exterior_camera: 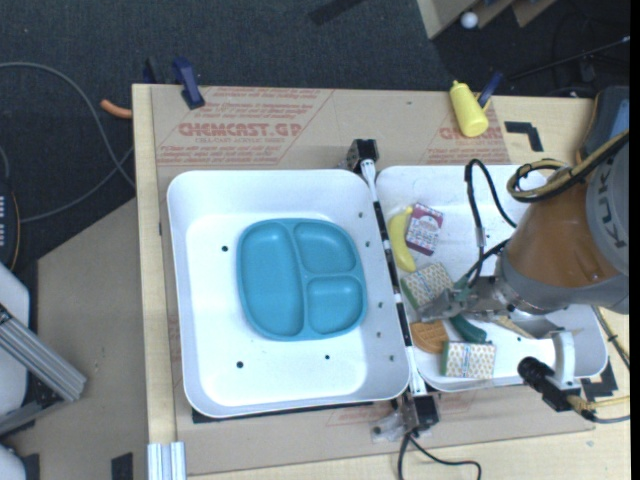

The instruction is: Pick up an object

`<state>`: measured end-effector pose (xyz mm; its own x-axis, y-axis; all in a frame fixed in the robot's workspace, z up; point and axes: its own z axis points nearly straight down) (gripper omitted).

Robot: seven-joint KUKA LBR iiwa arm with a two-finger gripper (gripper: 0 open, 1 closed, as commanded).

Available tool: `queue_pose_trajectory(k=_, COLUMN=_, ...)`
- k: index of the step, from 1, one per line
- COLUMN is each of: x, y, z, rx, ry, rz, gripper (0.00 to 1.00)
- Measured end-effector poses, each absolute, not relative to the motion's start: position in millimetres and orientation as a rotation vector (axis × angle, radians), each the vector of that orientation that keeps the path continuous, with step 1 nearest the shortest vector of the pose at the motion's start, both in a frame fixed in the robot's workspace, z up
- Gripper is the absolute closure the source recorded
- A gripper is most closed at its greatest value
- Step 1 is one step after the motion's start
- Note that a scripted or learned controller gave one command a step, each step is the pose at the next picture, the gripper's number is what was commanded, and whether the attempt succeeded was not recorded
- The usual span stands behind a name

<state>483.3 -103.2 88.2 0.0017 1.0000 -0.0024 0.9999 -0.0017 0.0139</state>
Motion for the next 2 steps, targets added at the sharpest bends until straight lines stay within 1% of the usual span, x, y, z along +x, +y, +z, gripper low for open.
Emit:
queue_pose_trajectory(k=1, x=484.9, y=-101.9, z=99.5, rx=2.213, ry=2.212, rz=0.019, gripper=1.0)
queue_pose_trajectory(k=2, x=557.6, y=-46.8, z=185.3, rx=2.218, ry=2.223, rz=0.004, gripper=1.0)
